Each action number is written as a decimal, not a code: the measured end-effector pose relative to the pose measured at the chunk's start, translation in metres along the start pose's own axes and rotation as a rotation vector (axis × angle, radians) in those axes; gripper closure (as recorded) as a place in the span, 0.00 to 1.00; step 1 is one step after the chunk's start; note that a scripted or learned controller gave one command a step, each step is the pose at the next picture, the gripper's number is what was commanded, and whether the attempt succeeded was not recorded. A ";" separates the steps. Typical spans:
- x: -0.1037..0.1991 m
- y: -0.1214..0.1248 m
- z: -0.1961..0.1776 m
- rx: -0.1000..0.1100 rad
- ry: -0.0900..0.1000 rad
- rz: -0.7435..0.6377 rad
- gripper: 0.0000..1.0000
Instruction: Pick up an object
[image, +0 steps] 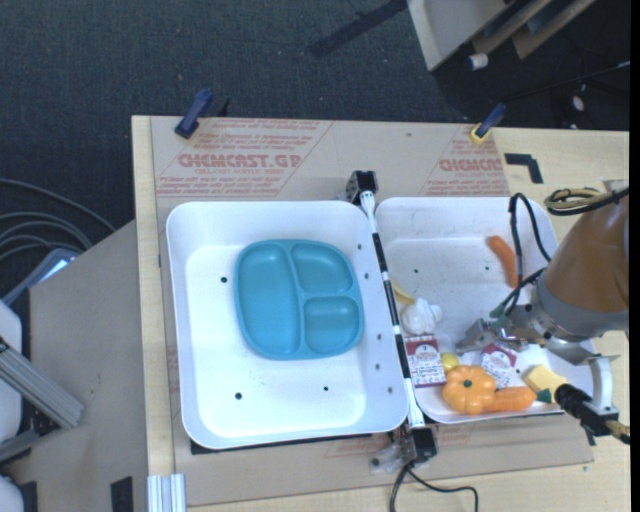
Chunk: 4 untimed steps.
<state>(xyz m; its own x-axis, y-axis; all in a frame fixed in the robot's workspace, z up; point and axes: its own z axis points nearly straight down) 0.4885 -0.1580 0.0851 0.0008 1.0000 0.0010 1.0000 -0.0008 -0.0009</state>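
Gripper (490, 335) hangs low in the right bin (440, 215), and whether it is apart or together cannot be told. Just below it toward the near rim sits the small orange pumpkin (468, 388), a carrot (512, 399) lying crosswise beside it.

A blue divided plate (298, 298) lies in the left white bin (200, 400), its three compartments facing up. The bench (300, 150) beneath is brown board printed with red lettering (partly hidden by the bins). Two clamps grip its far edge, one blue (193, 113), one yellow-tipped (487, 123). Grey cables (25, 230) loop at the left
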 end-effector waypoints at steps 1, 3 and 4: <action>0.000 0.001 -0.010 -0.004 -0.001 0.000 1.00; -0.025 0.054 0.000 -0.001 -0.001 -0.001 0.00; -0.062 0.004 0.000 0.002 0.007 -0.004 0.00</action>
<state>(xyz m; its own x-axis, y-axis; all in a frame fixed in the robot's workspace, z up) 0.4921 -0.2203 0.0845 -0.0028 1.0000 0.0082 1.0000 0.0028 -0.0033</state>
